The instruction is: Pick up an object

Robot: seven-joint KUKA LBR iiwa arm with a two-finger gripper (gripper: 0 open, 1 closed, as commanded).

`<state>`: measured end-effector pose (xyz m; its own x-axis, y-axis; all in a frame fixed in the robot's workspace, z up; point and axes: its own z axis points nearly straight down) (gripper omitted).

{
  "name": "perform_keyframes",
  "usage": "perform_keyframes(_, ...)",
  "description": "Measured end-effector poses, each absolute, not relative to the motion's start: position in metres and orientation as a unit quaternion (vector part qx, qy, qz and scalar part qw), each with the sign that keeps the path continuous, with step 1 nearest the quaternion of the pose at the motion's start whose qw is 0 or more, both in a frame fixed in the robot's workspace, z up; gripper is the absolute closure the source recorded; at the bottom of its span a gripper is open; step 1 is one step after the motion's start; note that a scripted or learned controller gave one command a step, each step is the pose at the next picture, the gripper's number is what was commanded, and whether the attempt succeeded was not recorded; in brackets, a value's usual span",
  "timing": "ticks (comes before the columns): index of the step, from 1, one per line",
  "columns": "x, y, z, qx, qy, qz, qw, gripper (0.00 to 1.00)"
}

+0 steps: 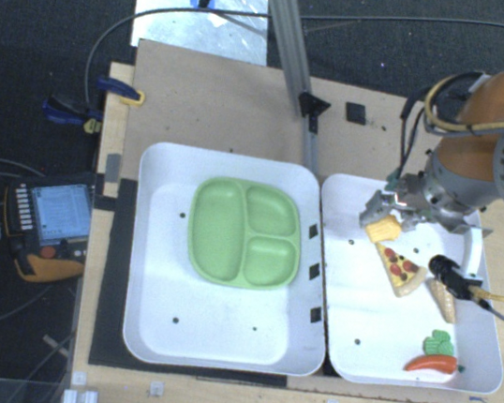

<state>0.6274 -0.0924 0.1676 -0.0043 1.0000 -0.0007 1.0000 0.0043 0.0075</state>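
Yellow wedge, looks like toy cheese, is lying in the right bin near its far-left corner, touching the crust end of a pizza slice. The gripper is hovering right over the wedge, at or just above it. Finger spacing: cannot tell, and nothing is visibly between them, so no grasp is being claimed. Step in hand, by my reading: the descent onto the wedge. Next move is calling for a clean close on the wedge alone, then a straight lift. The bin's far wall and the divider side are sitting close, leaving little room to slide; the carrot is lying well apart. The green plate is occupying the left bin.
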Motion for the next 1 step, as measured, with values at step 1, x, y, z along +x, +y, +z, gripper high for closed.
perform_keyframes(1,0.6331,-0.0905,0.2313,0.705,0.709,0.0022,0.003,1.0)
